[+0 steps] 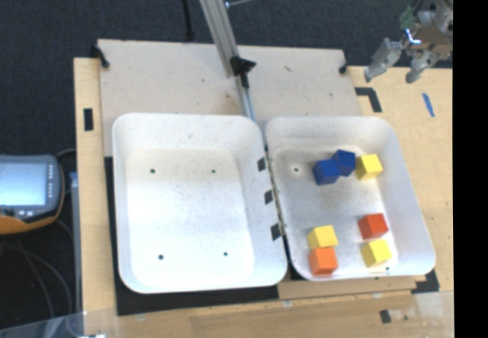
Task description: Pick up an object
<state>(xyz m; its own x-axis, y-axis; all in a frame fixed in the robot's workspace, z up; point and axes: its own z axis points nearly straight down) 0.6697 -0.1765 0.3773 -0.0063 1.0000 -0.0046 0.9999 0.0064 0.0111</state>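
Observation:
My gripper (398, 68) hangs at the top right, above the bench and beyond the far right corner of the right bin (396, 138). Its two fingers are spread apart with nothing between them. Inside the right bin lie two blue blocks (333, 167) touching each other, with a yellow block (369, 166) just right of them. Nearer the front sit a red block (373, 226), a yellow block (322, 236), an orange block (323, 260) and another yellow block (377, 252).
The left bin (130, 138) sits beside the right one. A slanted aluminium bar (216, 12) runs from the top down to the gap between the bins. A small grey screen device (29, 185) rests at the left edge.

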